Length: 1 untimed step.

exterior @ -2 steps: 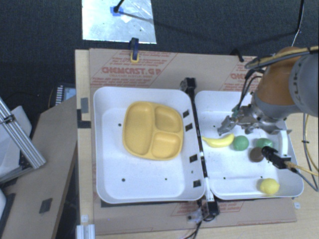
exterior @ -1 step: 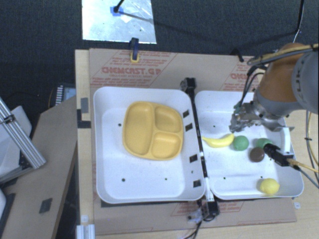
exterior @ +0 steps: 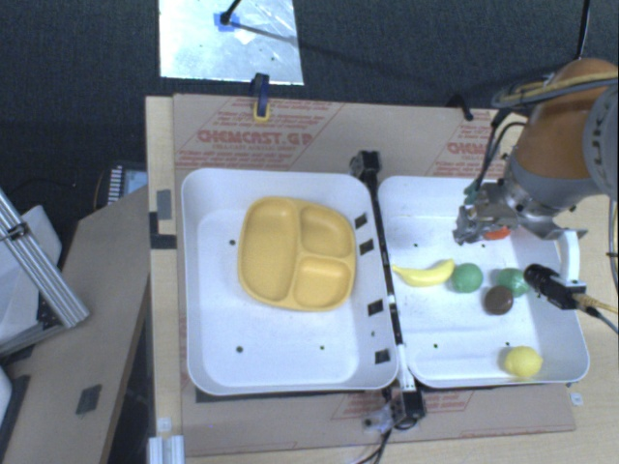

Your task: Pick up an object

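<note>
Nearest the lens sits the left white bin (exterior: 208, 356), holding a yellow three-compartment plastic plate (exterior: 295, 253). Rightward, in the right white bin (exterior: 426, 351), lie a yellow toy banana (exterior: 424, 275), green ball (exterior: 467, 277), brown ball (exterior: 498, 301) and yellow lemon-like fruit (exterior: 522, 361). The gripper (exterior: 471, 226) hangs just above the green ball, its state impossible to tell.
</note>
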{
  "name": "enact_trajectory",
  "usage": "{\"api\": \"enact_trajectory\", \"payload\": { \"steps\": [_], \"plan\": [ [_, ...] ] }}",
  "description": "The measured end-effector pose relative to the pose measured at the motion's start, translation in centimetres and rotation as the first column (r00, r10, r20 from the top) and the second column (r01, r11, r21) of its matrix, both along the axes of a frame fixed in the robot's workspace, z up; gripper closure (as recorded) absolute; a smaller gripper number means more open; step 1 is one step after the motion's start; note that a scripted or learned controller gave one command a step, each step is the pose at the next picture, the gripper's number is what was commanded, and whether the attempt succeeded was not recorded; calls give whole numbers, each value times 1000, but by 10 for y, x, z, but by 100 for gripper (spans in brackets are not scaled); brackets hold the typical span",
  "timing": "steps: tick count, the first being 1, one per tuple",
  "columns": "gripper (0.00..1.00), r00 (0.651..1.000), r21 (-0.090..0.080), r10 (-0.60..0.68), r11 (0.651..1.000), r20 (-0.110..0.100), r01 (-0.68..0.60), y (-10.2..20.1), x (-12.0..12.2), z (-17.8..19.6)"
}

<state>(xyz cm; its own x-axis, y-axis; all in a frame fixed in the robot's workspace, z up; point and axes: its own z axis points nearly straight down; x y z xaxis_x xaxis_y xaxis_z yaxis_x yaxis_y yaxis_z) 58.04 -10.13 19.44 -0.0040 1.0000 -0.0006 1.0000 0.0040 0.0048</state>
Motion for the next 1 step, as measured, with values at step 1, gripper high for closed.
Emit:
{"api": "enact_trajectory", "payload": {
  "steps": [1],
  "plan": [
    [100,1000,-1,0,1000,3,0,-9,5,60]
  ]
}}
